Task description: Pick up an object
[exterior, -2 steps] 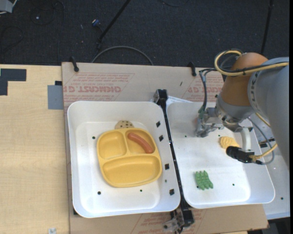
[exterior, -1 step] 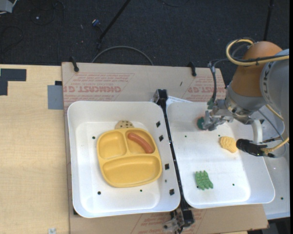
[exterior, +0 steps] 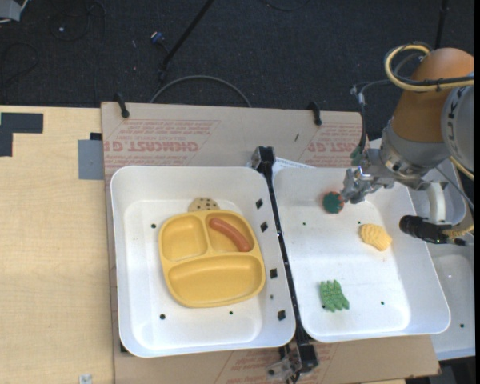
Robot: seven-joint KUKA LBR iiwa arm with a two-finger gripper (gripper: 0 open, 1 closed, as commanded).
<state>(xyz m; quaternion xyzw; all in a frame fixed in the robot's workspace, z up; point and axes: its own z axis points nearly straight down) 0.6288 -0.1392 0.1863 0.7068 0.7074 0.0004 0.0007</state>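
In the right bin a small round green thing with a red patch lies near the far wall. My gripper hangs low just to its right, touching it or nearly so; I cannot see whether it grips it. A yellow lumpy piece lies a little nearer and to the right. Closer to the front rests a green leafy piece.
The left bin holds a yellow divided plate with a reddish sausage in its upper right compartment. A tan speckled cookie peeks out behind the plate. A black divider runs between the bins.
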